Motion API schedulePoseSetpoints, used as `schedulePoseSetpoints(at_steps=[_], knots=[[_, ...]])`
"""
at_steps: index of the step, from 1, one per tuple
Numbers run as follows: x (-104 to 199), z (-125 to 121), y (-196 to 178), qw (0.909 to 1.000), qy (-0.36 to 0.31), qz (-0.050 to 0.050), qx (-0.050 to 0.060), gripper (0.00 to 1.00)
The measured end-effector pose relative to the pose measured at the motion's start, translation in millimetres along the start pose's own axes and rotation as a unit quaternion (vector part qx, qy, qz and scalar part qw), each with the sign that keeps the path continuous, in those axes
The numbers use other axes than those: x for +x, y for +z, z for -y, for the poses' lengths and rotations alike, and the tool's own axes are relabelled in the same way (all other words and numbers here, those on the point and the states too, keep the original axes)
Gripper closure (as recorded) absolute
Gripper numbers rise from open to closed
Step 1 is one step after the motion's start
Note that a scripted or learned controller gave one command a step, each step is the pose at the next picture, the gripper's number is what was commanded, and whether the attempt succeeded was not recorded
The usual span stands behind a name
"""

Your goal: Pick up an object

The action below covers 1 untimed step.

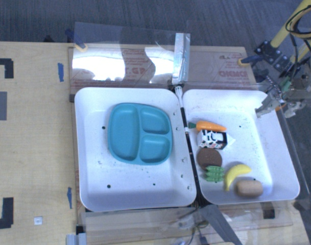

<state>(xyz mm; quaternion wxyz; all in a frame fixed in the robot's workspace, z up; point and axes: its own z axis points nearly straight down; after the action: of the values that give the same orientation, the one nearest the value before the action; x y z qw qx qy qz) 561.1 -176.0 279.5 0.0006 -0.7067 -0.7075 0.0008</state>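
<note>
White plastic makes up both shallow bins on the wooden surface (32, 137). The left white bin (89, 188) holds a teal divided plastic tray (140, 133). The right white bin (278, 157) holds the candidates for picking, clustered just right of the divider between the bins: an orange toy carrot (210, 126), a black-and-white patterned packet (213, 139) touching it below, a round brown disc (209, 158), a small green leafy toy (214, 174), a yellow toy banana (235, 174) and a tan oval potato-like piece (248, 188).

The claw (271, 105) hangs at the far right rim of that bin, well apart from the cluster; whether it is released or clenched I cannot tell.

The likely trouble is crowding: the pieces touch one another, so a descent may land across two, nudge a neighbour, or close on nothing. The rounded banana and potato could also roll or squirt out of a pinch.
</note>
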Motion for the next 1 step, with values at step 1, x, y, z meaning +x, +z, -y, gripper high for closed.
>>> schedulePoseSetpoints(at_steps=[1], knots=[[83.3, -46.0, 85.9, 0.9985, -0.054, -0.002, 0.005, 0.0]])
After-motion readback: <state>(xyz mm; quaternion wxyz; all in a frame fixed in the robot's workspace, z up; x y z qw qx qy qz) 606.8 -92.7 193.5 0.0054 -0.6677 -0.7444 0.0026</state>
